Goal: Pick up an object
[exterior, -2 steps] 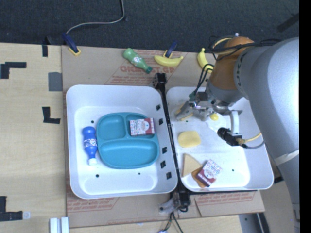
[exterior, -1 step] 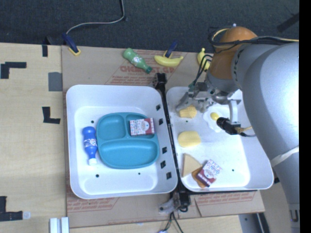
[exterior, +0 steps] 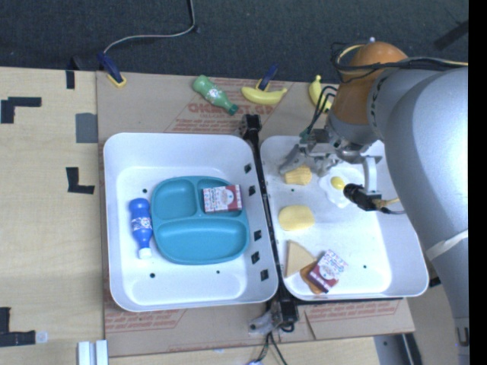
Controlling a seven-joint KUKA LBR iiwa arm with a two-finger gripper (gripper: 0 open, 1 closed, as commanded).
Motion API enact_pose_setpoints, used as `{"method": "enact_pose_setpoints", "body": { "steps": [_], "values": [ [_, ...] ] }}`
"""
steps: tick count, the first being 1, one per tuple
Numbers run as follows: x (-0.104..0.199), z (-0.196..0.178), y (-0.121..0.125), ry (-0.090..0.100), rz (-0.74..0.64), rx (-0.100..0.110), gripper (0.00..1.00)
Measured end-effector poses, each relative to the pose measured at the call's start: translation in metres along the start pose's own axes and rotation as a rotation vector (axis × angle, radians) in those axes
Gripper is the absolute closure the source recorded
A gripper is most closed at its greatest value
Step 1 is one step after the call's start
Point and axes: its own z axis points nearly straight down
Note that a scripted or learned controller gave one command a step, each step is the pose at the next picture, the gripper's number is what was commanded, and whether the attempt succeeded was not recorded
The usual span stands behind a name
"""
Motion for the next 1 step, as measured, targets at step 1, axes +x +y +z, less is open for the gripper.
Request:
{"method": "enact_pose_setpoints", "body": {
  "steps": [1],
  "values": [
    [0.0041, 0.0, -0.0002, -0.001, 0.001, 0.0, 0.0]
  ]
}}
